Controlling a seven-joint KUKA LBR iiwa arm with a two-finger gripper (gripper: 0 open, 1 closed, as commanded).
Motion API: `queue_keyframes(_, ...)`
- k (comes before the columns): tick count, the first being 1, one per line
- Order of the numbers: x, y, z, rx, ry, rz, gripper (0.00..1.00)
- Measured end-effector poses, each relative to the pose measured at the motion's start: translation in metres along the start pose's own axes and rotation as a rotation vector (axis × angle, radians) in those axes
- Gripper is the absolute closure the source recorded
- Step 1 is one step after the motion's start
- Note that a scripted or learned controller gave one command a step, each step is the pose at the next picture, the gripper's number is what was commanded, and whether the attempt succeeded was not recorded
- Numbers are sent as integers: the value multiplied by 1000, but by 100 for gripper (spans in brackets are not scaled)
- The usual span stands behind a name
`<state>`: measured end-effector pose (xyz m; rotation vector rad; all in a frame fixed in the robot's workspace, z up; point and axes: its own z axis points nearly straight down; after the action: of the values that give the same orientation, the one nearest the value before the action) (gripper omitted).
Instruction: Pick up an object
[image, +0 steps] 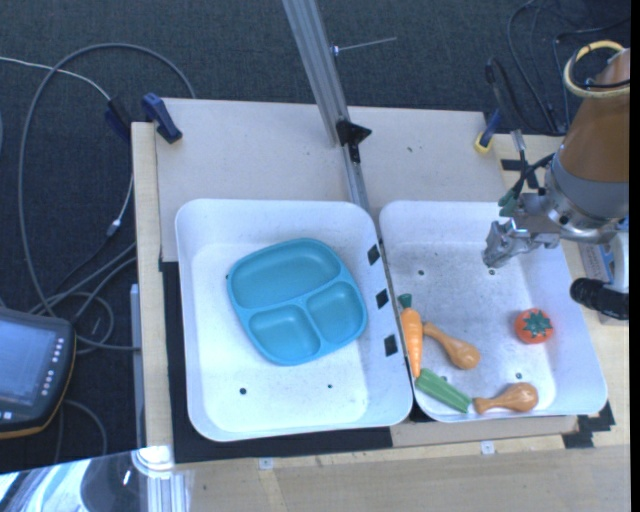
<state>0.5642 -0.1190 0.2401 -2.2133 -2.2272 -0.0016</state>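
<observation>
Hovering over the bare upper part of the right bin (560, 395), gripper (494, 254) pointing down, nothing visibly between its tips; spread or pressed together, cannot tell from this slant. Judged as the approach step: no object chosen yet, nothing lifted. Nearest candidate, the tomato (534, 326), below and a little right of the gripper, apart from everything else. Farther below, toward the bin's near rim, a drumstick (452, 348), a second drumstick (509, 398), and a green piece (441, 390), with the carrot (411, 340) lying along the bin's left wall. Next move, probably: shifting over one of these, descending straight, closing across its narrow side. Tomato likely easiest for clearance, though round and smooth, so prone to rolling off the tips. Drumsticks bulbous at one end and thin at the other, glossy tan plastic by the look. Carrot tapered, orange, tight to the wall, leaving little room for a tip. Left of the right bin, a second bin (200, 230), holding a blue plate (296, 300), three-sectioned, smooth, matte.
</observation>
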Motion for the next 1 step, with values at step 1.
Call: queue_keyframes(1,49,17,11,0,0,0,100)
